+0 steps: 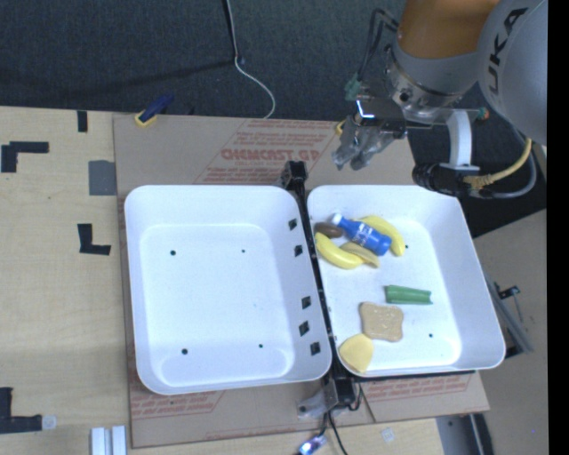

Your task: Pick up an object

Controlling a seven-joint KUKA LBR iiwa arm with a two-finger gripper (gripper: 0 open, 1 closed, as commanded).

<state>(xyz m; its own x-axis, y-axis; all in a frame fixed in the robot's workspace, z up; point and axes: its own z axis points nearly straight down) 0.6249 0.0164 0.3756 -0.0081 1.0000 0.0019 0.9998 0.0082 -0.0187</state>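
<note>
We see the tool hovering beyond the right bin at its 11 o'clock; finger state: cannot tell. Nothing picked yet. Bananas, blue bottle, green piece, toast lie in that bin. Descent and grasp remain.

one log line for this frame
gripper: above right bin's far edge | holding: nothing seen | right bin: bananas, blue bottle

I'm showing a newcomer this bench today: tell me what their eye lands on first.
The grey arm with its orange band at top right, its tool hanging past the right bin's far rim. Next, the clutter in that bin: yellow bananas around a blue bottle.
</note>
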